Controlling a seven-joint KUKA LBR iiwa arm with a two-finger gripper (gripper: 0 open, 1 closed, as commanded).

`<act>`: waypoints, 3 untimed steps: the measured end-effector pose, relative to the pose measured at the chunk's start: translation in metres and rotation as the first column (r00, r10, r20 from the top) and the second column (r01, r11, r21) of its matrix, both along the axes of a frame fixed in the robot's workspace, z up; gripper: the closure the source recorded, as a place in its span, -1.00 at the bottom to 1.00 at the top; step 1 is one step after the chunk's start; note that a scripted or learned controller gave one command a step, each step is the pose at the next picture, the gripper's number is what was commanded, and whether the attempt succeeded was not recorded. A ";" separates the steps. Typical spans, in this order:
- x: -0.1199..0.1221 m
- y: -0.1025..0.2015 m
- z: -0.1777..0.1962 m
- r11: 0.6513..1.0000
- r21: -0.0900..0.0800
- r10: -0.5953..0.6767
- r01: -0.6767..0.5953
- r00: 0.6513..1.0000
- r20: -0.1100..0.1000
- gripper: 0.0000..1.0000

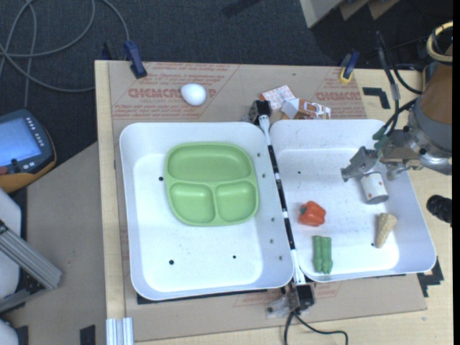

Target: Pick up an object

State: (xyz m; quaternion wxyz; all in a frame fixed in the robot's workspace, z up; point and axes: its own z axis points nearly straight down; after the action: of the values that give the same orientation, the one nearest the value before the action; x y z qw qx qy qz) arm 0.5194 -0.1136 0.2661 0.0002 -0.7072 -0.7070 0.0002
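In the right bin (338, 139) lie a red pepper (311, 213), a green pickle-like piece (322, 254), a beige cone-shaped piece (384, 228) and a small white cylinder (373, 187). My gripper (368, 165) hangs over the bin's upper right part, just above the white cylinder. The cylinder sits directly below the fingers; whether they touch it is unclear. The arm comes in from the right edge.
The left bin (144, 250) holds a green three-compartment plate (212, 182). A white egg-shaped object (192, 93) and some small packets (291, 105) lie on the cardboard behind the bins. Blue clamps (134, 57) grip the board's back edge.
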 end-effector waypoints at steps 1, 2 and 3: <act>0.036 0.021 -0.112 1.000 0.001 0.000 0.000 1.000 -0.001 -1.00; 0.005 0.009 -0.182 1.000 0.000 -0.001 0.001 1.000 0.000 -1.00; -0.041 0.020 -0.164 1.000 0.002 -0.001 0.001 1.000 -0.002 -1.00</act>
State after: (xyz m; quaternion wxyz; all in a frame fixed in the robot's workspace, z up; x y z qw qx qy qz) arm 0.4786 -0.0940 0.1023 0.0015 -0.7075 -0.7068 0.0003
